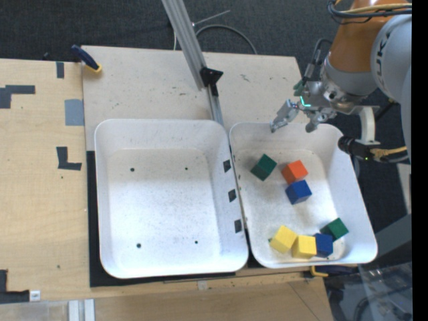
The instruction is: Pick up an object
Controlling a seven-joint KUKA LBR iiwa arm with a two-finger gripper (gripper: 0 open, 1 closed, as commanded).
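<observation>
Gripper (295, 120), fingers spread and empty, hovers at bin's twelve o'clock; orange cube (294, 171) touching blue cube (298, 191) risks a jammed, slipping grasp

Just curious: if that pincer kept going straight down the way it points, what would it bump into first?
Probably the bare floor of the right bin near its far rim; the open pincer hangs there, short of the green block. Depth is uncertain.

Seven small cubes lie in the right bin (348, 172): a green cube (263, 167), orange cube (294, 171), blue cube (298, 192) mid-bin, and two yellow cubes (294, 242), another blue (324, 244) and another green (335, 229) clustered at its near corner.
</observation>
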